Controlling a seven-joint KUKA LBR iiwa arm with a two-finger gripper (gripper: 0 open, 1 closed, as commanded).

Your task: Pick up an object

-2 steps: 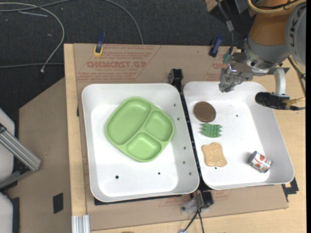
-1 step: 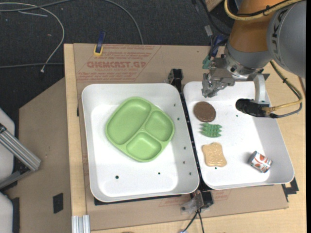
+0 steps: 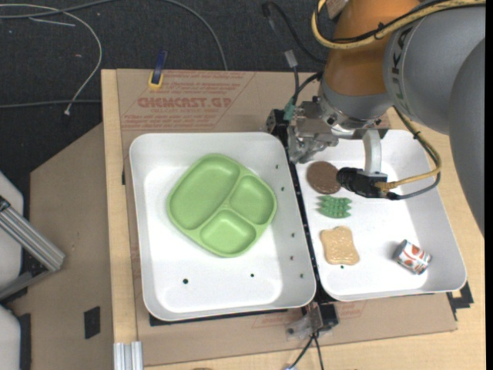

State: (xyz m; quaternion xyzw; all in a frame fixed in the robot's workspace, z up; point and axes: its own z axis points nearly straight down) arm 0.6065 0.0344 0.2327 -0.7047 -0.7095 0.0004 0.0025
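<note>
Cookie [image 3: 323,178], brown and round, lies at the right bin's [image 3: 439,230] eleven o'clock corner, just beneath the gripper [image 3: 310,146], whose grip I cannot tell; a green divided plate [image 3: 222,204] fills the left bin [image 3: 154,230].

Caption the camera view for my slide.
Arm's end effector above right bin holding cookie, can; green plate left.

Divided plate [image 3: 222,204] in left bin [image 3: 154,284]; small items in right bin [image 3: 443,230].

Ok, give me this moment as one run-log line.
gripper over right bin far-left corner | nothing seen held | brown disc just below | green tray in left bin
</note>
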